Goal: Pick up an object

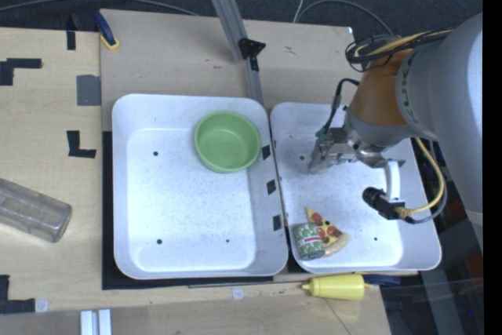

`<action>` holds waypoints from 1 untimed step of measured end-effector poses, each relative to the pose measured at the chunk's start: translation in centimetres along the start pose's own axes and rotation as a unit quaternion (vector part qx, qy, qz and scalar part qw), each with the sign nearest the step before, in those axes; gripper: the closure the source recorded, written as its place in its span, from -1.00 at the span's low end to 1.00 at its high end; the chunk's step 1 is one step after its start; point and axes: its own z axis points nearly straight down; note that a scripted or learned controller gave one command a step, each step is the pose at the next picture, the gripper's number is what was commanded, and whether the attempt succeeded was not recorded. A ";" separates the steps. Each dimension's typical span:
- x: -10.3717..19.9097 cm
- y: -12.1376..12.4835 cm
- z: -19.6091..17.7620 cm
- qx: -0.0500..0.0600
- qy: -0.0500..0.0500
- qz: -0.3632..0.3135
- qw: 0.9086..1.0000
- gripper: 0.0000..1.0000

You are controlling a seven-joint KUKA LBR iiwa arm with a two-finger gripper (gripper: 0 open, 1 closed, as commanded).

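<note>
A green bowl sits upright at the back right of the left bin. A toy pizza slice with red and green toppings lies at the front left of the right bin. My gripper hangs over the back left part of the right bin, fingers pointing down toward the bin floor, with nothing visible between them. It is well behind the pizza slice and to the right of the bowl.
A yellow bottle lies on the bench just in front of the right bin. A clear plastic cylinder lies on the bench at far left. A grey pole slants over the back. Cables loop beside the wrist.
</note>
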 end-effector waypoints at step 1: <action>-0.2 0.5 -6.2 -0.003 -0.001 0.001 1.000 1.00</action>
